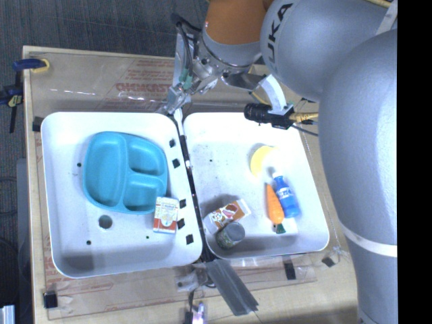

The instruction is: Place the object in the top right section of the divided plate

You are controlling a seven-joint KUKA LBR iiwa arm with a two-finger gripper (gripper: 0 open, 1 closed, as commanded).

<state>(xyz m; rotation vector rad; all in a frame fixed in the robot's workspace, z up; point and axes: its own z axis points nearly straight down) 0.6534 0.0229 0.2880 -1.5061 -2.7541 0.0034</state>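
White plastic bins sit side by side: the left bin [61, 248] has bare floor along its near and left edges around the blue divided plate [125, 171], with a small carton [166, 215] just off the plate's near right corner. The right bin [223, 137] holds a lemon wedge [260, 158], blue bottle [285, 194], carrot [273, 204], snack packet [227, 214] and dark can [232, 234], its far half open. The gripper [177, 96] hangs over the far end of the rims between the bins, nothing visibly between its fingers; whether they are spread or closed I cannot tell.

we cannot tell whether the claw [177, 98] is spread or closed: it is small and blurred against the bench [101, 79]. the arm [337, 113] is cut off by the top edge and hides the right bin's [202, 181] far right corner. the labels on the small carton [165, 215] and packet [228, 214] are too small to read.
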